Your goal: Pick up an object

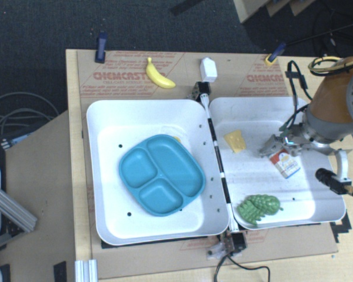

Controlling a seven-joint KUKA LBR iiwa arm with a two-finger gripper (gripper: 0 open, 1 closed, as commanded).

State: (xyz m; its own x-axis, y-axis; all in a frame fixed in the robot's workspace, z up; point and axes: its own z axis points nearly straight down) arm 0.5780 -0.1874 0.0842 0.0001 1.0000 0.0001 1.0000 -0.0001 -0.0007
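While hand (277, 144) hovers at small carton (287, 164) 12 o'clock edge | step: approach | grip state: cannot tell | next: descend, centre over carton.

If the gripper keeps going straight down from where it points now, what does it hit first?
Most likely the red-and-white packet just under the gripper in the right bin; height above it is unclear from this slanted view.

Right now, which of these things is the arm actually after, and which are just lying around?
In play, near the pincer:
small red-and-white packet
pale yellow wedge
green leafy toy

Lying about:
blue divided plastic plate, in the other bin
yellow banana, outside on the bench
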